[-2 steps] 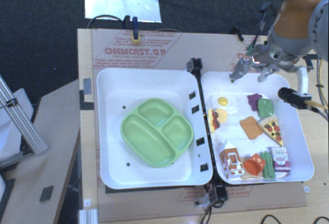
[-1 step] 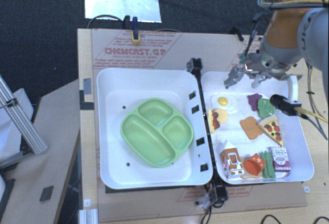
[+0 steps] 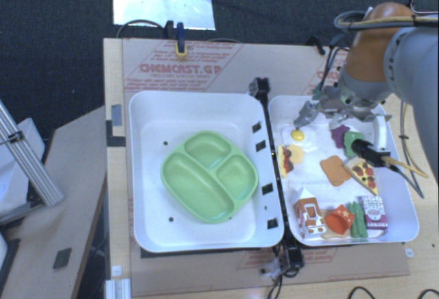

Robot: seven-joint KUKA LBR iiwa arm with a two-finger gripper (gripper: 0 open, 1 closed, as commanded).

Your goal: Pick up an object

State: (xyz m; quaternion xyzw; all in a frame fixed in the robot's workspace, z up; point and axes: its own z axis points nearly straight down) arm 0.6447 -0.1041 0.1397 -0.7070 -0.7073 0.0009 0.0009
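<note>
Nearest the camera, along the right bin's [image 3: 405,225] six o'clock edge, stand a small house-printed carton [image 3: 309,217], a red-orange piece [image 3: 337,222], a green piece [image 3: 358,217] and a red-and-white carton [image 3: 373,212], all packed close. Further up lie a toast slice [image 3: 333,170], a pizza wedge [image 3: 363,174], a fried egg [image 3: 297,136] and a purple piece [image 3: 339,134]. These look like light, smooth plastic toy foods, mostly flat. The gripper [image 3: 310,110] hovers at the bin's eleven o'clock corner, just above the egg; I cannot tell whether its fingers are apart or together, as the wrist hides them. A flat egg gives little to pinch, so descending squarely and closing across its edge seems wise. The left bin [image 3: 147,153] holds a pale green divided plate [image 3: 209,176], glossy and rounded.
</note>
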